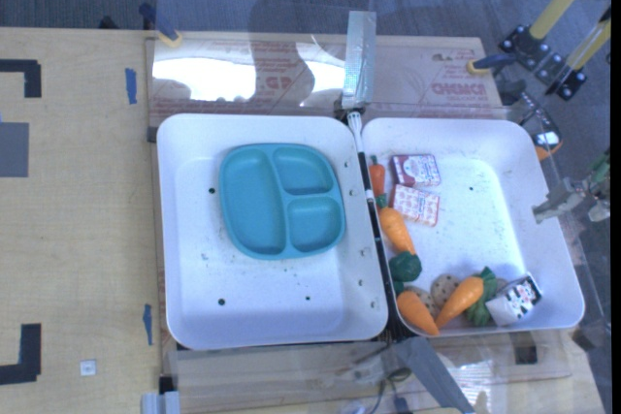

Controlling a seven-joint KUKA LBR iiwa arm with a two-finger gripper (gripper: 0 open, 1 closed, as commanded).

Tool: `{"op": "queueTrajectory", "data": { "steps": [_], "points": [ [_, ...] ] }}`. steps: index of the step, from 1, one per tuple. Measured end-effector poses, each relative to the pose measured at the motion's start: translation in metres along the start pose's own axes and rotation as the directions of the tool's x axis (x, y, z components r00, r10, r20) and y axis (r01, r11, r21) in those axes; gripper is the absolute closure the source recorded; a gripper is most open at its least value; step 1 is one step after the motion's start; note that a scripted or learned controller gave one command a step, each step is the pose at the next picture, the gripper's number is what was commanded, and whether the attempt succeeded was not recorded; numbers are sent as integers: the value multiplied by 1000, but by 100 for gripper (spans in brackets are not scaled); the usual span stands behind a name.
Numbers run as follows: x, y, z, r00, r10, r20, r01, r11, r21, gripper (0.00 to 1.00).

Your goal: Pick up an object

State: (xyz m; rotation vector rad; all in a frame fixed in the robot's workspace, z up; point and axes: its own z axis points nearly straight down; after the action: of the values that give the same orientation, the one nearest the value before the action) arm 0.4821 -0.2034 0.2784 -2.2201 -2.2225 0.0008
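Right of the plate point(281, 200), across the seam where the two bins meet, in the right bin point(505, 160): loose toy food, any piece a candidate for the pick.

- Item 1: small carton point(415, 170), red and white, lying flat, right of the plate's upper edge. A second carton point(417, 205) lies just below it.
- Item 2: carrot point(396, 230), right of the plate's lower corner, close against the bin wall. A smaller carrot point(376, 179) lies above it along the same wall.
- Item 3: dark green piece point(404, 269), probably broccoli, below that.
- Item 4: cookie point(444, 288), two more carrots point(417, 310) point(458, 299) and a black-and-white carton point(514, 299), bunched together lower right of the plate.

Handling, as judged: all look light, hollow and rigid, likely smooth plastic, so prone to slip or skid, not to break. The carrots taper; the thick middle, taken across the short axis, seems safest. The cartons have flat parallel sides, and the upper one has open floor to its right, making it the easiest pick. Pieces by the wall or in the bunch leave little room.

End effector: open or closed, cannot tell.
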Motion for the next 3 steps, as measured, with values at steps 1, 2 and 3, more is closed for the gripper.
{"op": "queueTrajectory", "data": {
  "steps": [1,2,3],
  "points": [
    [10,-2,36,935,354,-1,-354,935,4,0],
    [71,1,184,960,280,-2,-280,960,-5,0],
    [69,2,176,959,283,0,-283,959,-7,100]
  ]
}}
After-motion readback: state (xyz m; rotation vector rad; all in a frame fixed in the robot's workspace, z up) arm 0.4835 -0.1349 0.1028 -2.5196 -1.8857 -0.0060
